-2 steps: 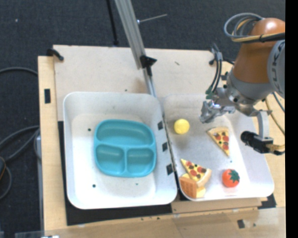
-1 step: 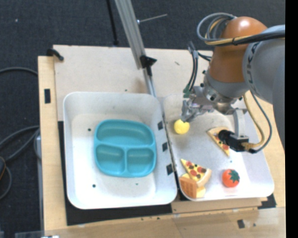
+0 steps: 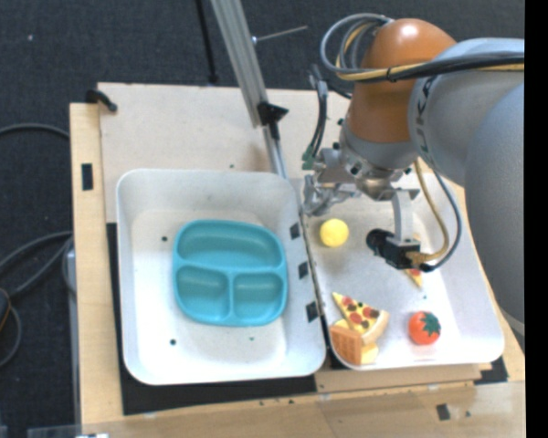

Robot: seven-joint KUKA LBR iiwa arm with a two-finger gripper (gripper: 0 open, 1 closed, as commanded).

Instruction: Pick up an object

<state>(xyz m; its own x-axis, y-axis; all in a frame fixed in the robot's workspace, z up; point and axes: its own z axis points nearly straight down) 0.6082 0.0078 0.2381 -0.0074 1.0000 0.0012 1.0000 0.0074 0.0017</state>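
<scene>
Yellow ball point(image 3: 333, 234) lies just in front of the gripper point(image 3: 326, 192)

Yellow is the colour we steer by, since the ball is the toy nearest the tool. It rests on the floor of the right bin point(image 3: 461, 286), close to the wall that bin shares with the left bin point(image 3: 146, 263). In the camera view the gripper hangs over the far end of the right bin, almost above that shared wall. The ball sits just beside it, toward the near edge of the picture and a touch to the right. Being round, the ball has no long axis, so we judge that no turn of the wrist is called for. A short shift toward the near side and a descent should do. The closeness of the wall is the thing to watch, as it leaves little room on that side.

We cannot tell whether the gripper is apart or together, because the metal parts under the orange wrist blur into one another from this angle. We see nothing held in it, and we cannot say that it touches the ball.

Farther off, near the front of the right bin, lie a pizza slice point(image 3: 361, 313) with an orange wedge point(image 3: 353, 347) touching it. A red fruit point(image 3: 424, 327) sits a little to their right. All three are well apart from the gripper. A teal divided tray point(image 3: 228, 272) lies alone in the left bin, and both bins stand on the pale counter point(image 3: 164, 126)
</scene>
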